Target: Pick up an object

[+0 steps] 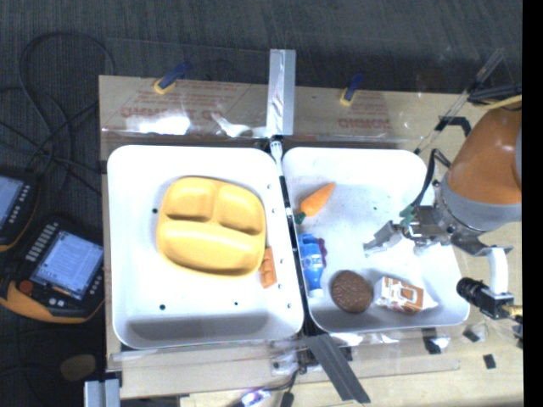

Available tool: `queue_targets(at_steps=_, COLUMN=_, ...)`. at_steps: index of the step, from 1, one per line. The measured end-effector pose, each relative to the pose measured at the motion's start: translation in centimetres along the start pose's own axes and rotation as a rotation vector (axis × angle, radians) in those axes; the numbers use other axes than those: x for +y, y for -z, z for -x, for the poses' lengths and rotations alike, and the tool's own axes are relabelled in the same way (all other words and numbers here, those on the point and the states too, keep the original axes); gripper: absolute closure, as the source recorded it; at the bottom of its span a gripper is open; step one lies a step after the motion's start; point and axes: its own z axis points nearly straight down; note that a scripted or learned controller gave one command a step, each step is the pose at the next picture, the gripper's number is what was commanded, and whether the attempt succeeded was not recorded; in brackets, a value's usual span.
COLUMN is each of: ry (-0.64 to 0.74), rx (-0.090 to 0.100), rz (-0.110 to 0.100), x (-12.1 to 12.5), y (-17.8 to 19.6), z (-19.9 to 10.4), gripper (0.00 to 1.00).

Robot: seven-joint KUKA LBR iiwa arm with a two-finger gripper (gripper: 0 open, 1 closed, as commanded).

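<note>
Camera view: carrot (317, 198) lies diagonally, tip toward upper right.

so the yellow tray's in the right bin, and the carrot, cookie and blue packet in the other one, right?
Not quite: the camera view shows the yellow tray in the left bin. The carrot, cookie and blue packet lie in the right bin.

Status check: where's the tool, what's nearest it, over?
Tool low over right bin, nothing between fingers. Round brown cookie and small orange-white packet nearest. Carrot and blue packet further left.
</note>
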Motion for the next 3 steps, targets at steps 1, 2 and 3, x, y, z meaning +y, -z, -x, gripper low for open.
queue_targets(at_steps=1, ry=0.044, rx=0.003, rz=-0.001, x=-1.0, y=-7.1, z=0.8, gripper=0.0)
queue_targets(at_steps=2, ry=0.12, rx=0.003, rz=0.0, x=5.8, y=-9.4, z=-0.9, gripper=0.0)
queue_targets(at_steps=3, ry=0.159, rx=-0.001, rz=0.001, x=5.5, y=-6.4, z=5.4, gripper=0.0)
